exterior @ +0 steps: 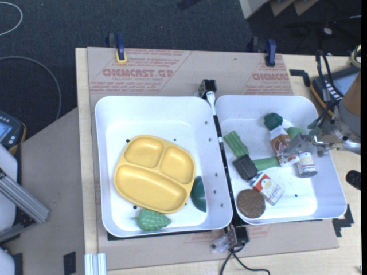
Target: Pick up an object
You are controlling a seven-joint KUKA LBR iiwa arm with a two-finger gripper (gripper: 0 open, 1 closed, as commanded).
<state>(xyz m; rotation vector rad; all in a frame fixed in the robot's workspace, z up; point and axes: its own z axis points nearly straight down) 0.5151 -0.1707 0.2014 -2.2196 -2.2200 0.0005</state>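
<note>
My gripper [293, 148] reaches in from the right, low over the right bin [321, 208], and its tip is among a cluster of items. Right beside it are a brown and white packet [279, 141], a small can [307, 165] and a green cylinder [265, 164] lying flat. A dark green lump [273, 120] and a light green piece [295, 132] lie just behind it. I see nothing lifted off the bin floor.
Further left in the right bin lie a long green block [235, 144], a black block [245, 167], a red and white box [267, 187] and a brown disc [251, 204]. The left bin [106, 153] holds a yellow divided plate [153, 172], a light green toy [152, 219] and a dark green piece [199, 193].
</note>
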